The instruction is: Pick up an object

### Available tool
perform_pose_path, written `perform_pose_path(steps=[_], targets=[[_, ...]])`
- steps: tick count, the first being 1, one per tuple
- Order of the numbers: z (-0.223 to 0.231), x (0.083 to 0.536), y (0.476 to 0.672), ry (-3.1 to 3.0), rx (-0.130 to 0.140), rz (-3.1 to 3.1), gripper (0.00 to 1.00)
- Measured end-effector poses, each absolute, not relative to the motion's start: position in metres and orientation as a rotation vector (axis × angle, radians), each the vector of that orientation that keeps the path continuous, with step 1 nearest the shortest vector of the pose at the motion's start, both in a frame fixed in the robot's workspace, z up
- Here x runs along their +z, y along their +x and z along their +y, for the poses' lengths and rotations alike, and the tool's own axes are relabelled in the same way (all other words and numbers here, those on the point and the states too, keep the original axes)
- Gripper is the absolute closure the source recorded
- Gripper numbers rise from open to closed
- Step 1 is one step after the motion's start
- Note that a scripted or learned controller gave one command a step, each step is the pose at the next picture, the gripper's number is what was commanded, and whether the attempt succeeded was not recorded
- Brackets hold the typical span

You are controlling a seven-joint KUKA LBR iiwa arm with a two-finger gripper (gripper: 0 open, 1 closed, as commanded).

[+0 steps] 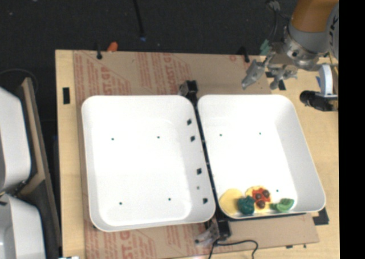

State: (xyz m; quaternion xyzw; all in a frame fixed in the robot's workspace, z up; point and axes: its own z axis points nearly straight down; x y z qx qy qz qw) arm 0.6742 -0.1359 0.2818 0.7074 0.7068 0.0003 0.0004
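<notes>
Several small objects lie bunched at the near edge of the right bin (285,121): a pale yellow disc (230,199), a teal lump (246,206), a red piece with dark spots (260,194) and a green piece (283,204). My gripper (266,77) hangs above the far edge of the right bin, well away from them. Its two fingers are spread apart, with nothing between them.
The left bin (142,161) sits beside the right one, with black clips (198,155) along the divider between them. Both rest on a cardboard sheet (131,72) on the wooden bench. A black cable (228,246) runs along the near edge.
</notes>
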Motion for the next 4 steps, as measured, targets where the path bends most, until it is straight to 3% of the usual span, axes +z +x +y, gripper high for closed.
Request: perform_pose_path(steps=[1,2,3,4], targets=[[-0.121,0.253,0.630,2.224,-0.002,2.222,0.00],[-0.134,0.257,0.591,2.223,0.001,2.218,0.00],[-0.129,0.094,0.566,2.230,-0.012,2.227,0.00],[-0.119,0.181,0.540,2.217,0.008,2.216,0.00]])
